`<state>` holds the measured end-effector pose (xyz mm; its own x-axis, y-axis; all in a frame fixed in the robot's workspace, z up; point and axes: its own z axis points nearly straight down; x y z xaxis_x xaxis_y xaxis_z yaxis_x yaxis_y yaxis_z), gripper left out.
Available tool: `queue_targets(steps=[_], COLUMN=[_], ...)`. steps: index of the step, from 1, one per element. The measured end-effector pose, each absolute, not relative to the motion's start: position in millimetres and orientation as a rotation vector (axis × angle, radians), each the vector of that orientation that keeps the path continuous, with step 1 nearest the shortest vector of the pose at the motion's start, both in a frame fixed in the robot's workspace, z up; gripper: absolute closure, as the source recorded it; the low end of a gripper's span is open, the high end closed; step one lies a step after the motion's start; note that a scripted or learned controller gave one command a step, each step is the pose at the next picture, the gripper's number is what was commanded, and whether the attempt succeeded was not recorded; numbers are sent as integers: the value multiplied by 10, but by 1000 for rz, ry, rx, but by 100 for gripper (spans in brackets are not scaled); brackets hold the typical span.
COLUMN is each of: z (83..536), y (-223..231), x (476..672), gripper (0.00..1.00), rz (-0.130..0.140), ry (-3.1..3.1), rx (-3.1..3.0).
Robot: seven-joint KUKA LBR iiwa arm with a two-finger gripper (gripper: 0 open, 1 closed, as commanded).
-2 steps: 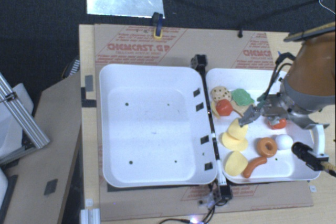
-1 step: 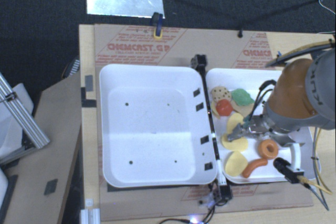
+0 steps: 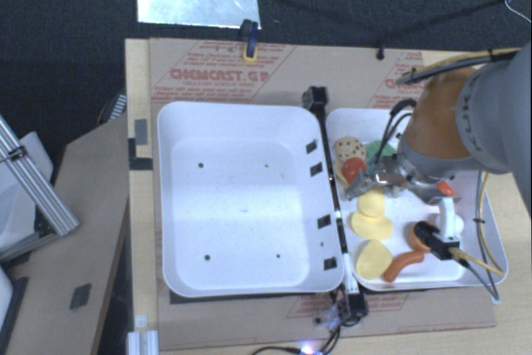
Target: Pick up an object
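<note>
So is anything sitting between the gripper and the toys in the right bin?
Nothing visible does. The gripper hangs directly over the cluster, with the red piece and a yellow piece right beside it in the right bin.

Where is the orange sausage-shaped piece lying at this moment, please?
The orange sausage-shaped piece lies in the right bin, near its front edge, just right of the yellow piece.

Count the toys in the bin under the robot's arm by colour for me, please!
Yellow: 3
Red: 1
Orange: 1
Green: 1
Tan with dark spots: 1
Total: 7 that I can see; the arm may hide more.
</note>
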<state>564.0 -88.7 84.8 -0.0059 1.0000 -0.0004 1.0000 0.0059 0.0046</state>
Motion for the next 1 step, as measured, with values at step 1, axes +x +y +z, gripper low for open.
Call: queue_targets(steps=[1], z=[961], y=[-899], x=[5634], gripper=[100], rz=[6], ry=[2223], rx=[2214])
